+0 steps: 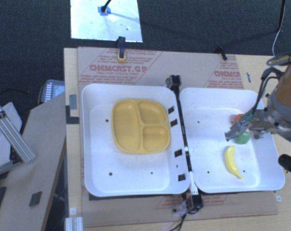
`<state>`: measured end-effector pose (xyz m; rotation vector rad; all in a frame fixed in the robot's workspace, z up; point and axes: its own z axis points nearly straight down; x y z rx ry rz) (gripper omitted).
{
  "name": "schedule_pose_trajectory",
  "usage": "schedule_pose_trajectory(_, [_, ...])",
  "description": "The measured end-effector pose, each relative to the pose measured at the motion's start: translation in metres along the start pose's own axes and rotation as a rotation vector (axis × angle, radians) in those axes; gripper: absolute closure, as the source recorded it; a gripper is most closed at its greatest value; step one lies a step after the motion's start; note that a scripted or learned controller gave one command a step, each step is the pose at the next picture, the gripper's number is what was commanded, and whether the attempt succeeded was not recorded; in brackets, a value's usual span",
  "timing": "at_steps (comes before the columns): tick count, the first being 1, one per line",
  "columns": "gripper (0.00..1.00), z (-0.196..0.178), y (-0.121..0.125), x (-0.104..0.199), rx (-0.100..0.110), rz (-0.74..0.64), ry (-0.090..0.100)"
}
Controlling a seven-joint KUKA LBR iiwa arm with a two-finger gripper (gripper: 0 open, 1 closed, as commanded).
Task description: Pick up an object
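In the right bin (208, 143) a yellow banana (231, 162) lies near the front right. A green round object (242, 138) sits just behind it, and a small orange-red object (238, 117) peeks out behind that. My gripper (237, 130) hangs low over the green object, reaching in from the right, with its grey fingers partly covering the green and orange pieces. Whether it touches them I cannot make out.
The left bin (97, 172) holds a yellow divided plate (139, 125). A black divider strip (180, 134) with clips runs between the bins. The arm's body (285, 105) stands over the right bin's right edge. Cardboard (150, 66) lies under both bins.
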<state>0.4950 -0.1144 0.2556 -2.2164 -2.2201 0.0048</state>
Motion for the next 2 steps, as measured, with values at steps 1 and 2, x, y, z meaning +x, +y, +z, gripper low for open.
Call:
schedule_pose_trajectory(1, [0.00,-0.003,0.002,0.000,-0.008,-0.002,-0.001])
schedule_pose_trajectory(2, [0.00,0.039,-0.002,0.002,-0.004,0.001,-0.001])
